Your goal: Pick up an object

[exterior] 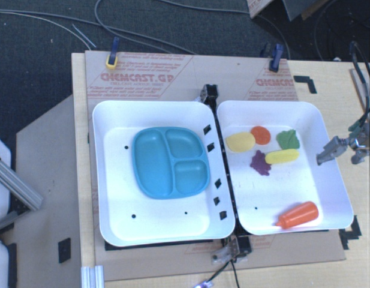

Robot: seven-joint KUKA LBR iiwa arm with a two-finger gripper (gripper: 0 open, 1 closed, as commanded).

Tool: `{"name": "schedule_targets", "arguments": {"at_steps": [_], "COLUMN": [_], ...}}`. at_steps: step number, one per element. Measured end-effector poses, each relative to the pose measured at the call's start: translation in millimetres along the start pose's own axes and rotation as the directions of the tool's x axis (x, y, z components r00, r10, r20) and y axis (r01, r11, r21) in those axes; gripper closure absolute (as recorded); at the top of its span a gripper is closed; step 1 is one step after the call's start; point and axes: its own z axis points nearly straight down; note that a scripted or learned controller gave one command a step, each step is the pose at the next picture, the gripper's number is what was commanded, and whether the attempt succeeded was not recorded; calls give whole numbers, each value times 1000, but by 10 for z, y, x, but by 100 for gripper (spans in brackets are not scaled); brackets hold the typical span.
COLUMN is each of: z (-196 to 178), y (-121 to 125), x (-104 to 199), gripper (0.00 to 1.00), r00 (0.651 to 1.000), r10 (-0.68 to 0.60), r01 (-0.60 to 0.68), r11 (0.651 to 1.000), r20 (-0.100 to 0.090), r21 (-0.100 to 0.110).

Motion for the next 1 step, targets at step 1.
{"name": "schedule_targets", "arguments": {"at_steps": [1], "z": [417], "y": [-4], "x": [-18], "gripper": [0], "r00": [1000], "r10": [1], "r01": [-1], "r11": [1000], "r20": [-2], "r21": [3]}}
